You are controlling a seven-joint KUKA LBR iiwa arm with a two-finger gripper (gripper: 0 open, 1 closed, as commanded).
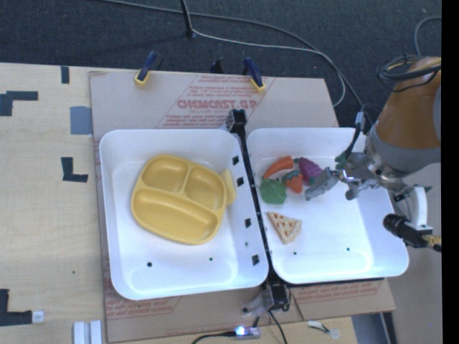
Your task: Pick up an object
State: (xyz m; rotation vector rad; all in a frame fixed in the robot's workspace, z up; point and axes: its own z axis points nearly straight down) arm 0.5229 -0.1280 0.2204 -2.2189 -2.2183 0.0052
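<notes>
Toy food cluster point(287, 176) sits in right bin point(358, 256), immediately left of gripper point(320, 184); purple piece point(309, 168) nearest. Can't tell gripper state. Pizza slice point(285, 227) lies apart, lower-left.

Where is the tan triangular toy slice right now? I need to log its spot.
The tan triangular toy slice lies in the right white bin, near the central divider, below the green toy piece and apart from it.

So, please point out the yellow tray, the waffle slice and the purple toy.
yellow tray point(179, 199), camera view, on its large lower compartment.
waffle slice point(285, 227), camera view, on its gridded middle.
purple toy point(309, 168), camera view, on its middle.
</notes>
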